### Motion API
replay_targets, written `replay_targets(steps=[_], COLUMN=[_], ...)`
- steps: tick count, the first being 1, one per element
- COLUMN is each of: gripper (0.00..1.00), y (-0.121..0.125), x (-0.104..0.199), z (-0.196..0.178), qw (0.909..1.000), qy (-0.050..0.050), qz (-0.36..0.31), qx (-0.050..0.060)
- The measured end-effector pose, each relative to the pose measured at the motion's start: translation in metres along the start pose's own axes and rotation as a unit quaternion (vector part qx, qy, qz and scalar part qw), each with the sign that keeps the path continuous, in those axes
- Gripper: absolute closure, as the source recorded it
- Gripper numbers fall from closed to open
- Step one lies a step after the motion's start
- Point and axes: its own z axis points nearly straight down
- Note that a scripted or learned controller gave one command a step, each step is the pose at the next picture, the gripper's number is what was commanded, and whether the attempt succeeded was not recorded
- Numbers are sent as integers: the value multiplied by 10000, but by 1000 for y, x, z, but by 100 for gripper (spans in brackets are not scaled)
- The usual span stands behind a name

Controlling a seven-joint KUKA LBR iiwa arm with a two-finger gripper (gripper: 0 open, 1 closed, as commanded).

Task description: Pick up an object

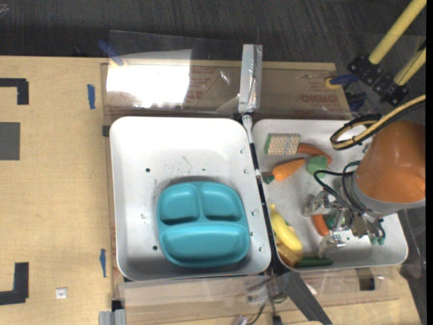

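My gripper (331,226) hangs low inside the right bin (396,249), under the orange wrist band, near the bin's front half. A small orange piece (318,224) lies right against its left side; whether it is gripped is unclear. A yellow banana (285,231) lies along the bin's left wall. Farther back are an orange carrot (289,168), a green piece (316,163), a second orange item (310,149) and a beige checkered block (283,143). A dark green stick (312,263) lies at the front wall.
The left bin (135,154) holds a teal divided plate (201,223) in its front half. A thin divider wall (257,181) separates the bins. Cables loop around the wrist at the right bin's back right. Yellow bars (399,26) stand at the top right.
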Motion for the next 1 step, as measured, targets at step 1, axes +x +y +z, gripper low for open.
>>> replay_targets(steps=[1], gripper=[0], y=[-17], x=[-1], z=[0], qw=[9958], qy=[-6], qz=[-911], qx=[-3])
